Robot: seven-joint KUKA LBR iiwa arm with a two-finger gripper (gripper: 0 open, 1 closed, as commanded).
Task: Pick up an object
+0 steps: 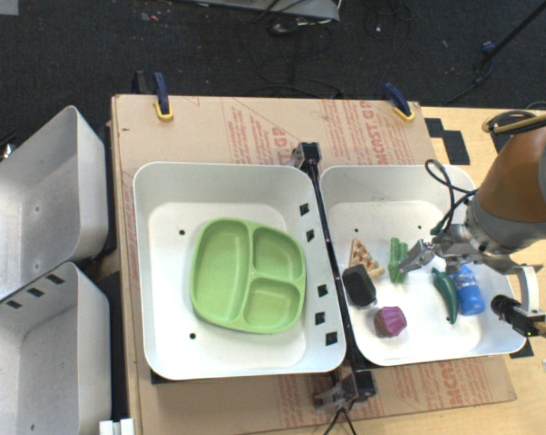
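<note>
Here, gripper (427,254) low in right bin (382,196), beside green pod (397,259) — finger state can't be told. Pod looks light, stiff, slick; pinch mid-length.

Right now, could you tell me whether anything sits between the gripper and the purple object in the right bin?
Nothing visible blocks it. The gripper hovers beside the green object, and bare bin floor lies between it and the purple object. The black object sits off to the left.

divided plate (248,276) in left bin (155,243); small objects (375,290) in right bin (382,187)
</note>
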